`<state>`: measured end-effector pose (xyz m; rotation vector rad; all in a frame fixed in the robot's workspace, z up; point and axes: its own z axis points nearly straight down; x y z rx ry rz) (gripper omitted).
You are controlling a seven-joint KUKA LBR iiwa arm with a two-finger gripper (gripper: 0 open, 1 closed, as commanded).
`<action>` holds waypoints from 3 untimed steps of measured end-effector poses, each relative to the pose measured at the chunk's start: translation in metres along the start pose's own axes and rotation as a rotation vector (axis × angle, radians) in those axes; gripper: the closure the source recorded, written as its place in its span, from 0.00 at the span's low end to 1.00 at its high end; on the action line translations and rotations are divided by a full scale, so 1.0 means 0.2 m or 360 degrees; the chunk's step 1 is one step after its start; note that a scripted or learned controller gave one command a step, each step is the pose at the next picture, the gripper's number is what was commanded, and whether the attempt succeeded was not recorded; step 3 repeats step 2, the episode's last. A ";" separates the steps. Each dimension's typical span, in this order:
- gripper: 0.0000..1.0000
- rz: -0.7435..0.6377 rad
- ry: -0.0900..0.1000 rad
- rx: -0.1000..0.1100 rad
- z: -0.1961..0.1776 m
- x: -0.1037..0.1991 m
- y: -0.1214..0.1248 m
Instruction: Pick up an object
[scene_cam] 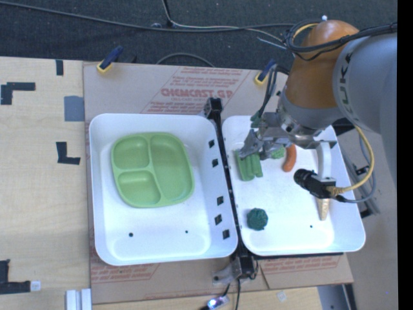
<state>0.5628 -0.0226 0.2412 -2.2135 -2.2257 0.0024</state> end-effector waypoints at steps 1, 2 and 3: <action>1.00 -0.0003 0.0001 -0.0002 -0.02 0.27 0.01; 1.00 -0.0001 0.0000 0.0003 0.07 0.52 0.02; 1.00 -0.0001 0.0000 0.0003 0.07 0.52 0.02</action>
